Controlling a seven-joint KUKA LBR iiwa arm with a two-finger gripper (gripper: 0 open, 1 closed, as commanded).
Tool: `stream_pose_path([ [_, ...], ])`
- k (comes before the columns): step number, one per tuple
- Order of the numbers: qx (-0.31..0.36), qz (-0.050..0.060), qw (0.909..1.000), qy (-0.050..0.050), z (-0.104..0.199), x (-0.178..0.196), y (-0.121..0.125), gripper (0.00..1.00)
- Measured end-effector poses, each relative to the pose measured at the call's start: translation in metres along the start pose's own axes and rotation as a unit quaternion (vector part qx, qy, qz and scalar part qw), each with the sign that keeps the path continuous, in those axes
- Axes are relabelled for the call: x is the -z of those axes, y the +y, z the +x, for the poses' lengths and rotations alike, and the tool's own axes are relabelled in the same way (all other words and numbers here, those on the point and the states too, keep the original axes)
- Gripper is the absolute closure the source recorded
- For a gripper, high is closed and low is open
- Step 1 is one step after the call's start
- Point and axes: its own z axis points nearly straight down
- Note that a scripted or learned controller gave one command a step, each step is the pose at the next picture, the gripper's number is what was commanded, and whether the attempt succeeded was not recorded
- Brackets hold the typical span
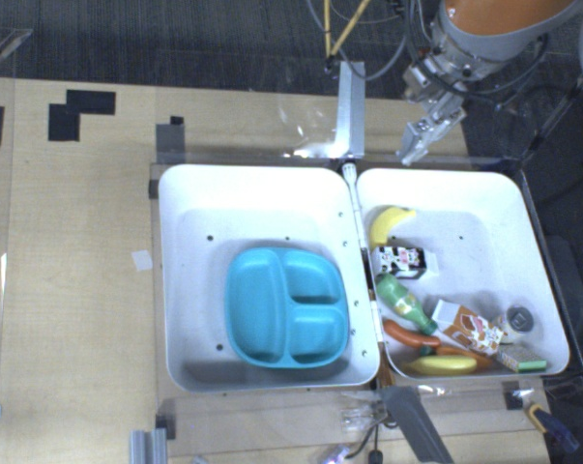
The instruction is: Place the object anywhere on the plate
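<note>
Up above the far rim of the right bin: gripper, parted or closed impossible to tell. Down in the left bin: plate, sky blue, rounded corners, three compartments, lying flat. Among the right bin's clutter: yellow banana, green bottle.

Two bins, one plate, two bananas.

Blue 3-compartment plate, left bin.
</note>
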Motion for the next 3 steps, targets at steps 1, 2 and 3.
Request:
stream_pose_path([
  [1,0.123,-0.002,0.9925,-0.001,-0.039,-0.06,0.007,1.0],
  [2,0.25,-0.004,0.9681,-0.001,-0.099,-0.136,0.088,1.0],
  [3,0.251,-0.004,0.968,-0.001,-0.099,-0.136,0.088,0.0],
])
